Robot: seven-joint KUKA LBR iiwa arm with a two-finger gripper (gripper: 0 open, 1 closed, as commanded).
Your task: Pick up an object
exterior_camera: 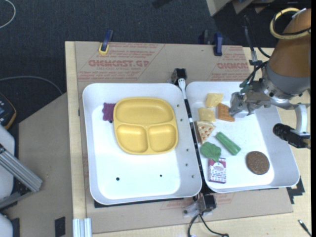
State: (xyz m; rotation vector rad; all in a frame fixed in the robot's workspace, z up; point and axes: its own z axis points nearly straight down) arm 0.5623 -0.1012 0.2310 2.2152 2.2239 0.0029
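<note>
The pincer (236, 107) hangs over the right bin (284, 174) beside an orange wedge (225, 113); its spread I cannot tell.

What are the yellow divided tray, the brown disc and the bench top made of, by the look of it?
Yellow divided tray: likely moulded plastic, smooth with a soft sheen; rounded compartment walls, uniform colour.
Brown disc: matte and speckled, probably a plastic or foam toy cookie or patty; too small to be sure.
Bench top: a sheet under brown paper masking printed in red; the material beneath can't be told.

A yellow divided plate (146, 125) lies in the left bin (98, 181); toy foods fill the right bin (284, 177).
</note>
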